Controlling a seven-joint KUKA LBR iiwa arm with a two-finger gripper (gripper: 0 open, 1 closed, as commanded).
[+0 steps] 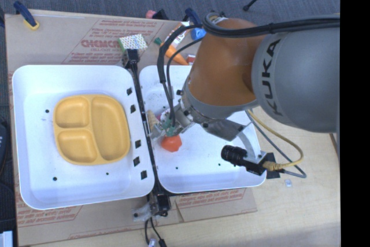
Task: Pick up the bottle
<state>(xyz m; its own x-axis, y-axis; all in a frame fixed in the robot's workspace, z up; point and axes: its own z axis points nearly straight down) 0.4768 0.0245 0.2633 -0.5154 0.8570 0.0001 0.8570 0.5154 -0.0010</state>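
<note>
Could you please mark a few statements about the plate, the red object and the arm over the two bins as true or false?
1. The yellow plate lies in the left-hand bin of the view. True.
2. The plate has three compartments. True.
3. The small red object rests on the plate. False: it lies in the right-hand bin, close beside the gripper.
4. The arm hangs over the left-hand bin. False: it is over the right-hand bin.

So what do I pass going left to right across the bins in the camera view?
Yellow divided plate in the left bin → small red thing in the right bin → the robot's grey and orange arm.
</note>
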